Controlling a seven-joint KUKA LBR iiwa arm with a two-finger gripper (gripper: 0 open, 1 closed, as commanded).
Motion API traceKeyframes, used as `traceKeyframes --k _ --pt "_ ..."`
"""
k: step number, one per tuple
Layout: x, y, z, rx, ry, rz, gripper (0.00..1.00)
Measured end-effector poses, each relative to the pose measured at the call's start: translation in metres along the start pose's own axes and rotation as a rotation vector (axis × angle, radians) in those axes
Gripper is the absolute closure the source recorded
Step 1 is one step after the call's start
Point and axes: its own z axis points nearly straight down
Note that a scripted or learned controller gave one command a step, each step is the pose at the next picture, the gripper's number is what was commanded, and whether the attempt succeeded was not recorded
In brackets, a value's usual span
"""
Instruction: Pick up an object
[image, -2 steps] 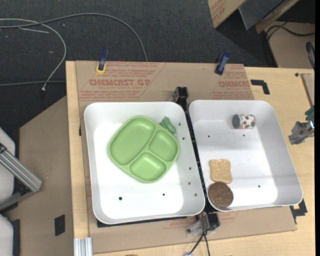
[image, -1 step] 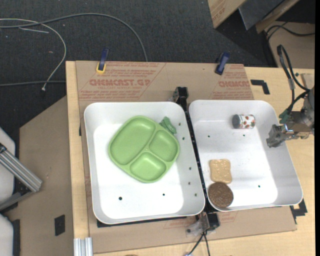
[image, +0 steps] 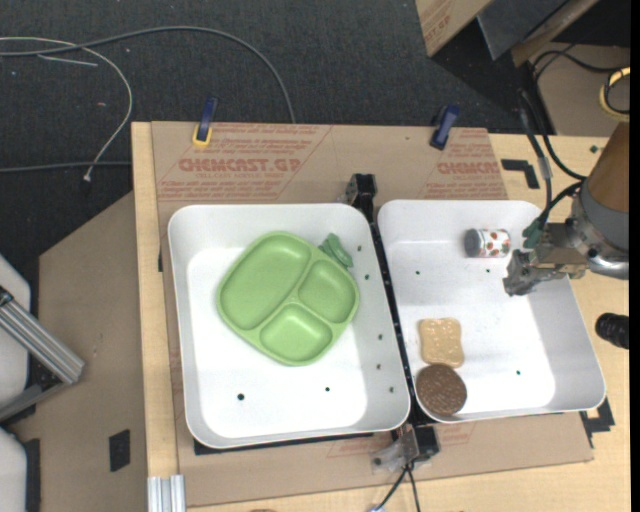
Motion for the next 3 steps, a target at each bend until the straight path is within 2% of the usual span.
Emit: traceKeyframes --k 1,2,3 --pt "0.045 0.002 0.000 0.000 0.000 -0.001 1.00" --pt "0.107 0.009 0.007 0.001 0.001 -0.003 1.00" --pt "0.157 0.020 0.012 -0.003 -0.001 -0.002 1.00"
